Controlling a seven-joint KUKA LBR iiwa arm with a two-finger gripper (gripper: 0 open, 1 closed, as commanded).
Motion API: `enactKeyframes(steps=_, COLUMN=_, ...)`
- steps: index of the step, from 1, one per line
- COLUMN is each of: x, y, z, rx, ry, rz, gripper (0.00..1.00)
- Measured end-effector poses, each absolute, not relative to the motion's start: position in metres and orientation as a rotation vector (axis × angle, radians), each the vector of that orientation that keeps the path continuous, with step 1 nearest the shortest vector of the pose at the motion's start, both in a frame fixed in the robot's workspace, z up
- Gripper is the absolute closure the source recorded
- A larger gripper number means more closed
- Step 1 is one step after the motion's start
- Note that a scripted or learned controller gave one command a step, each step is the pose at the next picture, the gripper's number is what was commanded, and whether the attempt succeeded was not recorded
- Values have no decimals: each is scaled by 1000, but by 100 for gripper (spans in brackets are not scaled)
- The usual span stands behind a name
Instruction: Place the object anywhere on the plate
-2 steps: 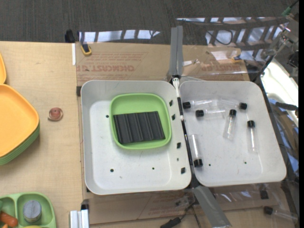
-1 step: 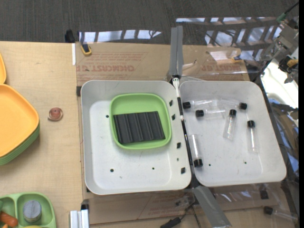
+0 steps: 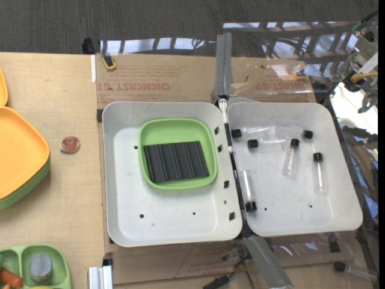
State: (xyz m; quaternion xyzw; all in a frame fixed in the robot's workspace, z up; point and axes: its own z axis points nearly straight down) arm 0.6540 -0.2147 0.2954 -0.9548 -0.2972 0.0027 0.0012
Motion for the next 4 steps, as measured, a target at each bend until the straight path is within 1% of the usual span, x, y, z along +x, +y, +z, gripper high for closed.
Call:
enactKeyframes(steps=1, x=651, y=-221, z=297, rx=-3052, ry=-737, rz=7, gripper=0)
enactKeyframes(steps=2, x=650, y=-223, z=320, rx=-3099, ry=-511, rz=5, gripper=0)
enactKeyframes(steps=3, x=641, y=-223, z=323, rx=-3117, ry=-375, rz=8, gripper=0)
enactKeyframes(steps=4, x=652, y=-222, z=344, rx=-3124, ry=-319, rz=6, gripper=0)
